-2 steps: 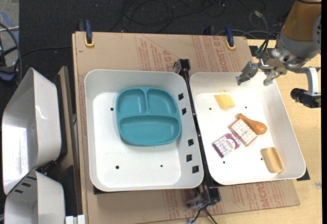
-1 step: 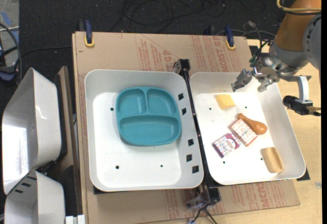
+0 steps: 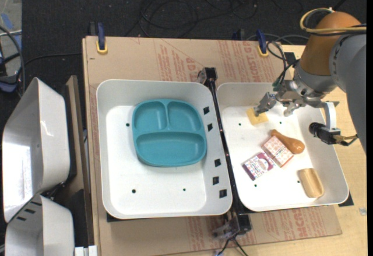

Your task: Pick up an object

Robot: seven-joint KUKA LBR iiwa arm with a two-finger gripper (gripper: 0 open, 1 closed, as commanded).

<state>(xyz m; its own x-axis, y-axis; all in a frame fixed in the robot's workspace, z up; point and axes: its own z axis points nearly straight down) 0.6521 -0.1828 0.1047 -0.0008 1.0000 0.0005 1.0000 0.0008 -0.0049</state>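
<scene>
The pick is not yet made: nothing is lifted, and every object lies on a bin floor. The gripper (image 3: 274,104) hangs low over the far part of the right bin (image 3: 332,158), its two fingers spread apart, the left fingertip (image 3: 263,107) just beside or touching a small yellow block (image 3: 257,116) at the bin's far left. Nothing sits between the fingers, so the grasp, the closing and the lift all remain. Nearer in the same bin lie an orange drumstick-shaped toy (image 3: 288,142), a pink packet (image 3: 277,151) touching it, a purple packet (image 3: 258,165) and a tan bread-like piece (image 3: 310,182). The left bin (image 3: 111,144) holds a teal divided plate (image 3: 169,132).
</scene>
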